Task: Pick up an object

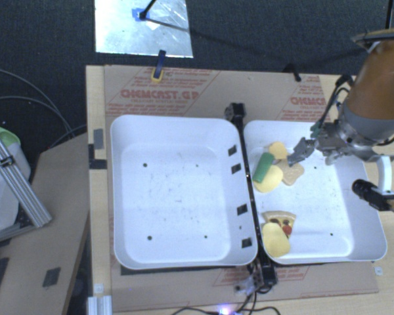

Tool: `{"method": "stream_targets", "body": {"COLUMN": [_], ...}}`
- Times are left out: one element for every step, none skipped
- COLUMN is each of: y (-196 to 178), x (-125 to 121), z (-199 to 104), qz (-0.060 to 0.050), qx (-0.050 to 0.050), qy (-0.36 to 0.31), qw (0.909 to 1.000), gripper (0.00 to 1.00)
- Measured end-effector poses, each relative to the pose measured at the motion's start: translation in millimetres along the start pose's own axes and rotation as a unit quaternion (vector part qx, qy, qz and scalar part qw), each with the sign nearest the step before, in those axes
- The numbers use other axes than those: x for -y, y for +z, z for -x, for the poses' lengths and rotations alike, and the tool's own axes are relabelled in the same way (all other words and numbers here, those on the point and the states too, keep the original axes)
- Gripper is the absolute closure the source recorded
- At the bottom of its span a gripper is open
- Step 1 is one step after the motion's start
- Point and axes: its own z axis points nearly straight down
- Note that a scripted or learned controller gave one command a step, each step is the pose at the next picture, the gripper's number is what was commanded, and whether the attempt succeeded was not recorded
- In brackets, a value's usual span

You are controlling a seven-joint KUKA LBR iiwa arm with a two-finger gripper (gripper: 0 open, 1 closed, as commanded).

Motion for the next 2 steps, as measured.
{"method": "stream_targets", "body": {"y": [121.3, 104.1], "x": [76.8, 69.8], "z": [7.1, 6.7], "qz": [-0.008, 0.002], "qx": [-0.002, 0.0], "qy": [0.003, 0.001], "qw": [1.0, 1.0], "gripper": [0.0, 1.0]}}
